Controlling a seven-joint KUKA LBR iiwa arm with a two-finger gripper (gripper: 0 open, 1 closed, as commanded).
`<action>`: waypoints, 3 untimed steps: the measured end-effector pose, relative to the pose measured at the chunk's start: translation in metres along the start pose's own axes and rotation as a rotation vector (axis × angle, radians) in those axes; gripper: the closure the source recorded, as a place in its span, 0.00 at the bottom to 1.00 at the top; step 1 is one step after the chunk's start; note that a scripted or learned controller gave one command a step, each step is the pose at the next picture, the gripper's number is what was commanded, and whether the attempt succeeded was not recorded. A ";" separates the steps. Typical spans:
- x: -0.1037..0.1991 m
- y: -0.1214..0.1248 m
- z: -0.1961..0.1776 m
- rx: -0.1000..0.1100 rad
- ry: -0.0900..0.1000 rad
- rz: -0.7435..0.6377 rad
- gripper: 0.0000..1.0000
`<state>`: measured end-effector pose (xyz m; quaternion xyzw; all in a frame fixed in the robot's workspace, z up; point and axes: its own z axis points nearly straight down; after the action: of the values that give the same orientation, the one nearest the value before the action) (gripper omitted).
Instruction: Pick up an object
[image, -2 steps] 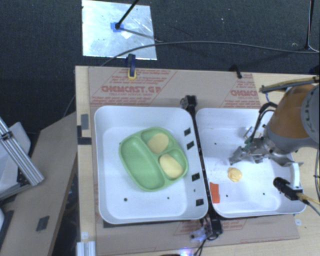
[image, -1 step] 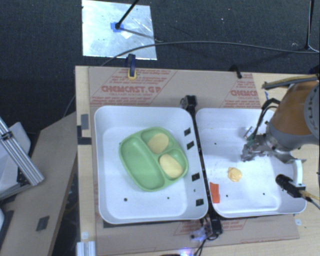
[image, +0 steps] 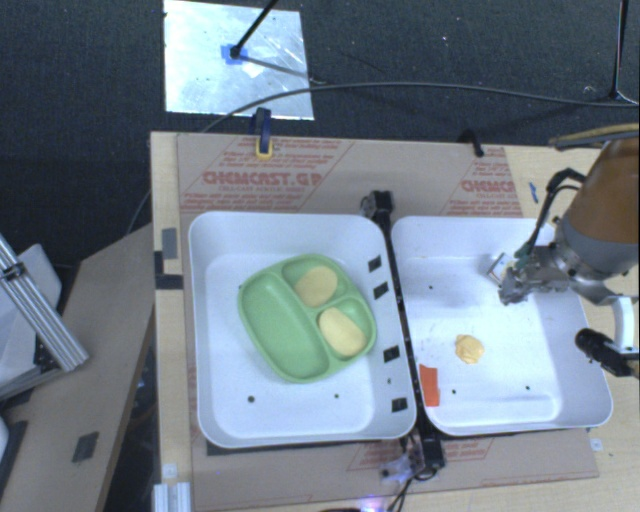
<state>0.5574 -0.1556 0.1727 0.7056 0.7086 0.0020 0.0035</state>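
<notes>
A small yellow lump (image: 469, 348) lies on the floor of the right bin (image: 560, 405), near its middle. My gripper (image: 508, 280) hangs over the right bin's upper right part, above and to the right of the lump and apart from it. In the left bin (image: 230, 400) a green divided plate (image: 275, 335) holds two yellow pieces, one in its upper compartment (image: 317, 285) and one in its lower right compartment (image: 342, 331).
An orange-red tag (image: 428, 385) sits at the right bin's left wall near the front. Black clips (image: 380, 205) line the seam between the two bins. Both bins rest on a cardboard sheet (image: 300, 170). A metal frame (image: 35, 310) stands at the far left.
</notes>
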 end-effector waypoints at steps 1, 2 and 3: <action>-0.002 0.005 -0.044 0.001 0.000 0.000 1.00; -0.004 0.008 -0.109 -0.001 0.000 0.000 1.00; 0.052 0.012 -0.094 0.005 0.004 -0.006 1.00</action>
<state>0.5684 -0.1030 0.2665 0.7036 0.7106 0.0013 0.0004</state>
